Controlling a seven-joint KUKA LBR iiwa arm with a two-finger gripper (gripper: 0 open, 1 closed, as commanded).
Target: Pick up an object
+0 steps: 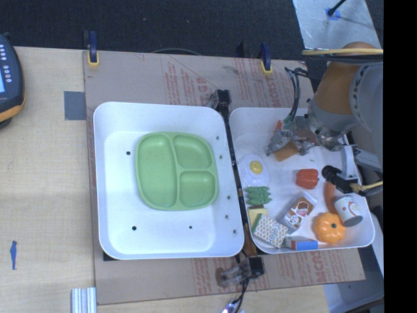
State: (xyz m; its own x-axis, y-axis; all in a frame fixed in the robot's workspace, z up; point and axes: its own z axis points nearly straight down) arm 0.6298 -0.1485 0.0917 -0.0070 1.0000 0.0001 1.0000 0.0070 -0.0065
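**A:** How far along is the pick?

**B:** Hardly begun, I judge. The toys all lie in the right bin (242, 126): fried egg (255, 168), red pepper (307, 178), pumpkin (329, 228). The green plate (176, 170) sits alone in the left bin (111, 119).

**A:** And the arm?

**B:** It reaches in from the right, wrist bent down over the bin's far corner. The gripper (287, 143) hangs just above a brownish piece (285, 152); its claw is too blurred, so I cannot tell whether it is apart or clamped.

Robotics lab: 2 white bins (104, 175) clamped on cardboard-covered tabletop (45, 194), toy food (329, 228), teach pendant (10, 77) at edge.
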